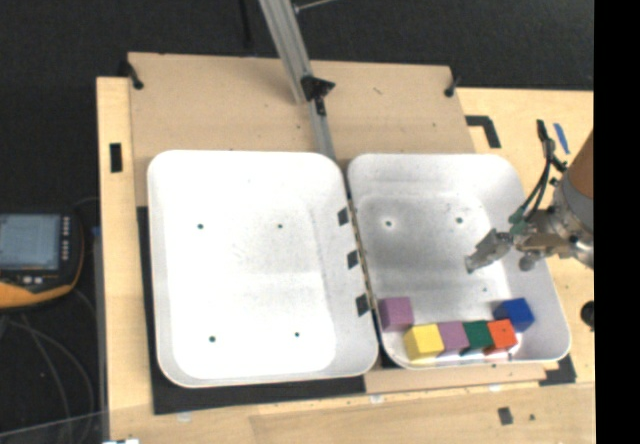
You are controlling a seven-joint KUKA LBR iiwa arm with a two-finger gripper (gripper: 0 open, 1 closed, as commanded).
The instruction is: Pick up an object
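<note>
Two white bins sit side by side on the bench. The right bin carries a cluster of small blocks along its near edge, toward its near right corner. A pale purple block lies apart at the left of the group. Nearer the rim, a yellow block, a second purple block, a green block and an orange block form a row, each touching or just beside its neighbour. A blue block sits just behind the orange one. All look like plain, matte cubes of similar size.

The gripper hangs over the right side of the right bin, behind the blocks and apart from them. Whether it is open or closed cannot be told, and nothing shows in its grasp. The left bin lies beside it.
</note>
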